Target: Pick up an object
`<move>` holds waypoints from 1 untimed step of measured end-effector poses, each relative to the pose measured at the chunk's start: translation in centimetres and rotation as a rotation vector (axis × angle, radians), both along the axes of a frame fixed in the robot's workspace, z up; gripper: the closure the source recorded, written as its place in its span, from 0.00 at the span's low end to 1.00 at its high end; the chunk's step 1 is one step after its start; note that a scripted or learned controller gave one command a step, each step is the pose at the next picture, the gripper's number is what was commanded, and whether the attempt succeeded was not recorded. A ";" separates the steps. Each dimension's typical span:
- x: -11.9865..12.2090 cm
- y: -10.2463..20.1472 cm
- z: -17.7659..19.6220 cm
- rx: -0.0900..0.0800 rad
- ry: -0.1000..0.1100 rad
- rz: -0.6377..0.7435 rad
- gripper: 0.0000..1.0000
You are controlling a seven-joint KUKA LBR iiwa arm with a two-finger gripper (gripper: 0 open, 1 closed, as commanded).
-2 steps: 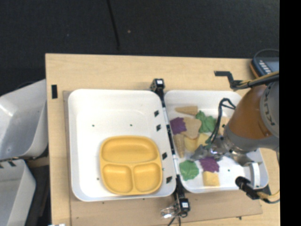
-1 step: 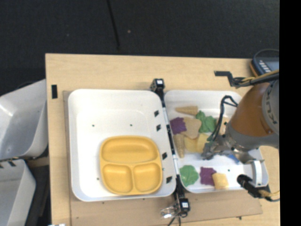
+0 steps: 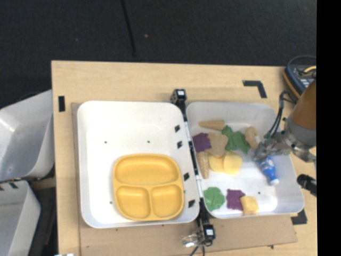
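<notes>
Dark floor beyond a pale wooden worktop (image 3: 160, 79) carrying two shallow white bins side by side. Far to the pincer's left, in the left bin (image 3: 96, 143): a yellow divided tray (image 3: 148, 186), lying flat, no loose items beside it. Right bin (image 3: 277, 196) crowded with small foam-like pieces.

Pincer (image 3: 265, 152) low inside the right bin near its right wall, tips down among the clutter. Impossible to tell how it stands, wide or narrow, from this slanted look; nothing plainly caught in it. Just below the pincer, near or touching: a small blue piece (image 3: 269, 170), lying at a tilt on bare bin floor. Just to the pincer's left: a green piece (image 3: 234, 140) and a tan piece (image 3: 251, 136), close together. Further left: a yellow block (image 3: 226, 164) and a purple piece (image 3: 201, 141). Well below and left: another green piece (image 3: 214, 197), a second purple one (image 3: 234, 198), a small yellow one (image 3: 249, 204).

Likely step: settling on one item and closing. Best candidate probably the blue piece, being nearest and fairly isolated. Worth centring over its middle, aligning across its narrow side, descending fully before closing, then lifting straight up. Risks: clipping the bin wall, nudging the piece away, pinching two neighbours at once.
</notes>
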State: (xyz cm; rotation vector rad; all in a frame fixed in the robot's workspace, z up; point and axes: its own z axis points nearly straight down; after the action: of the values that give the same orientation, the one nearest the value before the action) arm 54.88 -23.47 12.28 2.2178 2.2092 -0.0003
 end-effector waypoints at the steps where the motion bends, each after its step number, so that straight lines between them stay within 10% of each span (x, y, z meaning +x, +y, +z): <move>1: 1.4 10.7 9.9 0.008 -0.002 0.015 1.00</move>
State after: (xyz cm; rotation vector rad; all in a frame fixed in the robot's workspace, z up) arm 56.24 -12.72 22.23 2.2043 2.2284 0.0118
